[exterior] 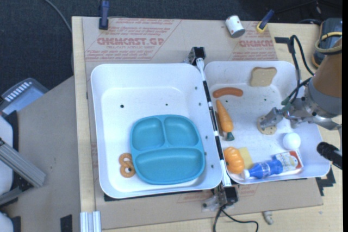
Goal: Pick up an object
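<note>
My gripper [270, 119] is low inside the right bin [283, 69], near its middle, at the end of the grey arm [326, 89] that enters from the right. A round tan cookie [266, 129] lies directly under the gripper's tip, partly covered by it. A white ball [291, 140] rests just to the right of the cookie. Farther back in the bin are a slice of bread [263, 76] and a reddish sausage [228, 92]. Along the bin's left wall lies a carrot [224, 118].
At the right bin's front are an orange fruit [234, 159], a yellow block [246, 157] and a blue-and-white bottle [269, 168]. The left bin [109, 89] holds a blue divided plate [166, 148] and a small pretzel [127, 165]. A black clamp [197, 54] sits between the bins.
</note>
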Tool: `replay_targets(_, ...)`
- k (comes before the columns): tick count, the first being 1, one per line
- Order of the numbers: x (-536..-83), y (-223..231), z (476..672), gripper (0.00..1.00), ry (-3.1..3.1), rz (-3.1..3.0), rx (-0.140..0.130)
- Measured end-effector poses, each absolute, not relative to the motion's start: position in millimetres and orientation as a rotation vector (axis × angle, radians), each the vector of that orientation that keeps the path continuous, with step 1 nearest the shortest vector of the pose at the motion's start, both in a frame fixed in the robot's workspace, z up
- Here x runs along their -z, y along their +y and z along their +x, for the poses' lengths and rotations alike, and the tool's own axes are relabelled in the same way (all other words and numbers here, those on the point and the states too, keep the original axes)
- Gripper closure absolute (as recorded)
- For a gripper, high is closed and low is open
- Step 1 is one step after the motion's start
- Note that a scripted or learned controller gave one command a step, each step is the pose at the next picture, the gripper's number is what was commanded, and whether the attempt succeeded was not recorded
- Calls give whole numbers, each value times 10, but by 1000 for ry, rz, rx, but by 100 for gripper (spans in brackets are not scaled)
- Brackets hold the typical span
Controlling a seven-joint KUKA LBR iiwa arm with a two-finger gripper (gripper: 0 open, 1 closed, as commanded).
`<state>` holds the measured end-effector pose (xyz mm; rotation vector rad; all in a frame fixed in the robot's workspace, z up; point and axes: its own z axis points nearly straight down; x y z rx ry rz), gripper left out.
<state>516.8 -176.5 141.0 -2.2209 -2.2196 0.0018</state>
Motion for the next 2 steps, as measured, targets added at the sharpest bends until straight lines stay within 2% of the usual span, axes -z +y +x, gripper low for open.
replay_targets(1, -840, -1742, 5518, 0, -2222, -2221, 0)
replay_targets(2, -954, -1747, 5532, 100, -2226, -2225, 3)
